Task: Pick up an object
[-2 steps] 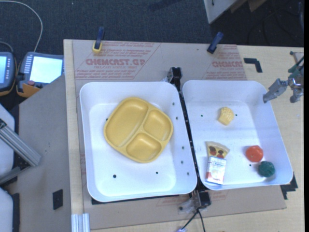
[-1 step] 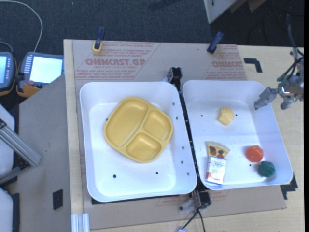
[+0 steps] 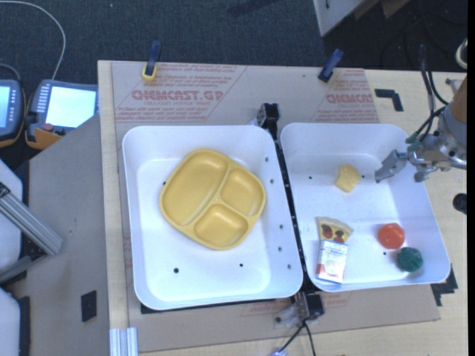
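Note:
The right bin [image 3: 312,143] holds a small yellow block [image 3: 346,178], a flat packet with a pizza-slice picture [image 3: 333,249], a red ball-like fruit [image 3: 391,235] and a dark green round item [image 3: 409,259]. My gripper [image 3: 405,171] hangs over the bin's far right side, near its right wall. It is open, the fingers are spread and nothing is between them. The yellow block lies a short way to the left of the nearer fingertip [image 3: 386,170], apart from it. The red and green items sit below the gripper, toward the front.
A yellow divided plate [image 3: 214,198] lies in the left bin [image 3: 141,221]. A black clamp [image 3: 269,113] sits where the two bins meet at the back. Blue clips [image 3: 330,65] hold the cardboard sheet under the bins.

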Tool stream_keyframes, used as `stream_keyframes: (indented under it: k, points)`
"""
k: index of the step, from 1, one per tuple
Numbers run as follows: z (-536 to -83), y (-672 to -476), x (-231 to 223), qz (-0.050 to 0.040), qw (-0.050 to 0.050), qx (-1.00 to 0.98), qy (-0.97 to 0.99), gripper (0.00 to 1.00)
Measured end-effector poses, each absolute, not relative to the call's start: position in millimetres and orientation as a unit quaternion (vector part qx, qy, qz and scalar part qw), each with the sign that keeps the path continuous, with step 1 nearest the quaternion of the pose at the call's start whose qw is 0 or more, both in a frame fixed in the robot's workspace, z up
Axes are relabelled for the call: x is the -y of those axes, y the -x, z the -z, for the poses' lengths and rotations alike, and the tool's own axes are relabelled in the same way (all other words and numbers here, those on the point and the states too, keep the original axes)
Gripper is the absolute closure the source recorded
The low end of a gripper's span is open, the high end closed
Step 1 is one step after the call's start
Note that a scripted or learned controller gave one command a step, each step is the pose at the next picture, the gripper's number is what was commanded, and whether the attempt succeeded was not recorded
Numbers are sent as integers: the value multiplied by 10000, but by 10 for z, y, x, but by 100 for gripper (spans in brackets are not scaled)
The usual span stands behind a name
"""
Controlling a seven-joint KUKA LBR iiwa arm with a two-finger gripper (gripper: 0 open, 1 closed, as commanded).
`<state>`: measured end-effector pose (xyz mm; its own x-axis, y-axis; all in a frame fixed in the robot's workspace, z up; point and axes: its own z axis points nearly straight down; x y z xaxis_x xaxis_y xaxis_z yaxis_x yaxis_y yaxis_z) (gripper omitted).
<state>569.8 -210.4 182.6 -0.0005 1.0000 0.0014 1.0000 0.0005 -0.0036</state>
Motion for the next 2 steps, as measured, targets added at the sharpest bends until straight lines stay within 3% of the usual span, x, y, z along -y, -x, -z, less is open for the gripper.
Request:
stream_keyframes:
  k: [1, 2]
  points:
    - [-1257, -5775, 2146, -13, 24, 7071, 7071, 0]
    - [-1399, -5787, 2151, 2, -9, 7071, 7071, 100]
